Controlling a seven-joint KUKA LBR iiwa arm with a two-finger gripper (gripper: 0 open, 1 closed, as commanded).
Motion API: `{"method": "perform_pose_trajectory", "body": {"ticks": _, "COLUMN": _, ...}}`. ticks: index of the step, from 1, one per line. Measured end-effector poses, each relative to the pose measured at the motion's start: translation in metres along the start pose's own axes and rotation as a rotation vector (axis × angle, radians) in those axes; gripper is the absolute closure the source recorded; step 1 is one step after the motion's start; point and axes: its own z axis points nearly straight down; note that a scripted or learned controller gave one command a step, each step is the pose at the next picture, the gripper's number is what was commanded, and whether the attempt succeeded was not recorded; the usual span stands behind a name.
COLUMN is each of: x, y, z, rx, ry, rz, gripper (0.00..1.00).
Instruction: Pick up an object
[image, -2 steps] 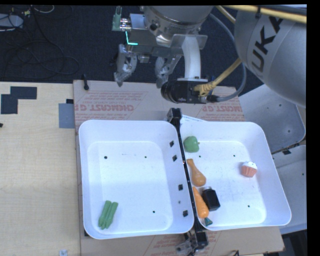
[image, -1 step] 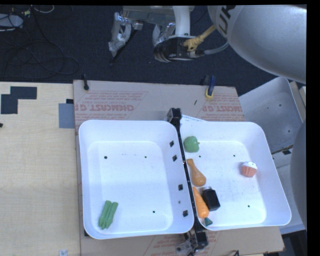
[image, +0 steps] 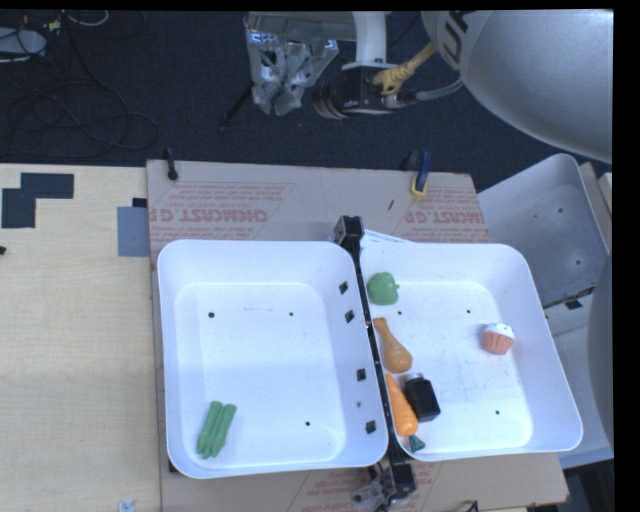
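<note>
My gripper (image: 287, 78) hangs high above the dark floor beyond the bench's far edge, well away from both bins, with nothing visibly in it. In the left bin (image: 180, 300) a green bean pod (image: 216, 429) lies near the front left corner. The right bin (image: 530, 300) holds a green round fruit (image: 382, 289) at its far left. An orange gourd (image: 394, 347), a carrot (image: 401, 405) and a small black block (image: 421, 397) lie along its left wall. A pink cupcake (image: 497, 339) sits alone toward the right.
Both bins rest on a cardboard sheet (image: 250, 205) on the wooden bench. A black clip strip (image: 358, 330) joins the bins down the middle. The grey arm (image: 540, 70) crosses the top right, and cables lie on the dark floor behind.
</note>
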Motion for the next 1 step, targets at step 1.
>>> {"method": "perform_pose_trajectory", "body": {"ticks": 1, "x": 0.0005, "y": -0.0779, "z": 0.0082, "rx": -0.003, "ry": 0.003, "rz": -0.002, "gripper": 1.00}}
